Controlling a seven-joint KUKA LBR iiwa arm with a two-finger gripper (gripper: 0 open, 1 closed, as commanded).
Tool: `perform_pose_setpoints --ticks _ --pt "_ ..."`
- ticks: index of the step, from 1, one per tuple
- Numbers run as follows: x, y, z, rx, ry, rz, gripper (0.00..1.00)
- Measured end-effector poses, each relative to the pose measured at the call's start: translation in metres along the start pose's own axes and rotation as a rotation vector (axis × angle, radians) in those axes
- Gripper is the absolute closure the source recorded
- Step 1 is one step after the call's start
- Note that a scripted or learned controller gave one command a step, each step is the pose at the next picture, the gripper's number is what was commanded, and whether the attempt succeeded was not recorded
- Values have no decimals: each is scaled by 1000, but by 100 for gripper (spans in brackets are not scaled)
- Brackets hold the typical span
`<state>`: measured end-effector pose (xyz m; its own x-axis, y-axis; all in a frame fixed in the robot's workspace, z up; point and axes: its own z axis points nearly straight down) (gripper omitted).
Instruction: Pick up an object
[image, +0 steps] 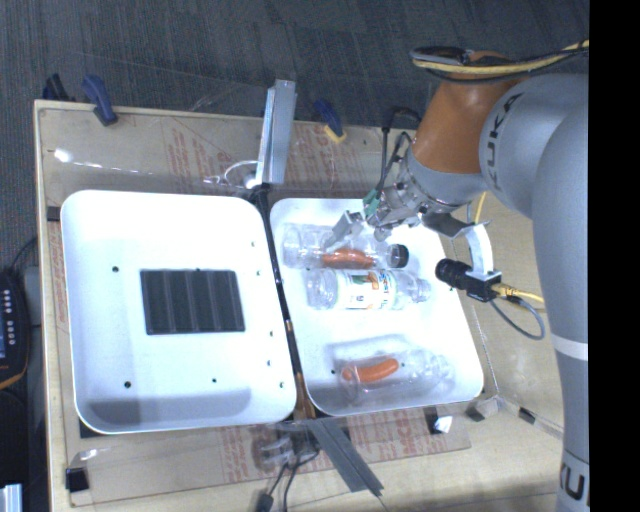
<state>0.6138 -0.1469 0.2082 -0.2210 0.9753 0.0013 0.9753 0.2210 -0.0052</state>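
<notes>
The big grey arm (545, 200) was the closest thing to the camera, reaching in from the right side with its orange band (455, 125) just above the wrist. Starting from the left, there was a white bin (100, 300) with a dark ribbed panel (192, 301) lying flat in the middle of it. Next to it, touching along one edge, sat the right bin (455, 310). In the far part of that bin lay a clear bottle with an orange thing inside (340, 255), and just below it another clear bottle with a label (365, 290). Both lay on their sides, with their long way going left to right. Nearer the front edge lay a clear packet with an orange piece in it (385, 370), also stretched left to right. The gripper (385, 215) hung over the far right part of that bin, right by the end of the first bottle. That bottle was the closest thing to it, lying just to its left and a little toward the front. The gripper was small and partly hidden by the wrist, so I could not tell if it was open or closed, or if it was touching the bottle.
</notes>
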Motion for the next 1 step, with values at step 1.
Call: perform_pose_setpoints --ticks 1 --pt "-8 4 76 -26 -16 -225 0"
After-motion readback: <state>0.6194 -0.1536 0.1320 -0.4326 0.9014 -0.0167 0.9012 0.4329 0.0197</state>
